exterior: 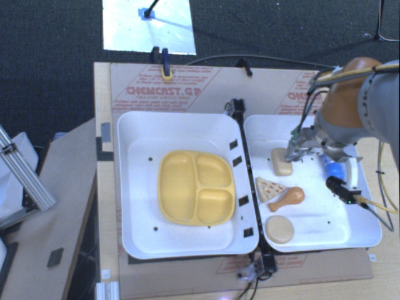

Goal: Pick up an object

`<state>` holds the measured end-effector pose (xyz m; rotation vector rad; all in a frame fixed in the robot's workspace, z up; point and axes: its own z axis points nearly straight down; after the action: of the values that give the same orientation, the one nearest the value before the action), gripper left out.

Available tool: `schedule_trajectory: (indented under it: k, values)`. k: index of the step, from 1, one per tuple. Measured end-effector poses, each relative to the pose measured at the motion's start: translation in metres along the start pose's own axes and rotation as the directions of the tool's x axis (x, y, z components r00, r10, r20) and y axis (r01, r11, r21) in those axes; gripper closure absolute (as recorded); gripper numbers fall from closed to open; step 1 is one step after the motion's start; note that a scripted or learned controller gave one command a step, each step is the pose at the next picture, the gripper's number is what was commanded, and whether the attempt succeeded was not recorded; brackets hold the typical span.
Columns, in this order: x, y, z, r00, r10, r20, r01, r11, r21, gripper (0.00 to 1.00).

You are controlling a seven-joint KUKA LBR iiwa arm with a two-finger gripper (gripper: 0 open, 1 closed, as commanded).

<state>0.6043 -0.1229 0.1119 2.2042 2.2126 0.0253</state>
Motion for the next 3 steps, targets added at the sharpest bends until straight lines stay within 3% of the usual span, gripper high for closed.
schedule_trajectory:
  k: [1,2,3]
  values:
    - [-0.007,0.005,-0.046,1.0,0.001,0.0,-0.001,1.0,0.019,1.0]
    - [-0.008,0.007,-0.09,1.0,0.0,-0.001,0.0,1.0,0.021,1.0]
    - [0.044,-0.011,-0.104,1.0,-0.002,-0.002,0.002,1.0,0.024,1.0]
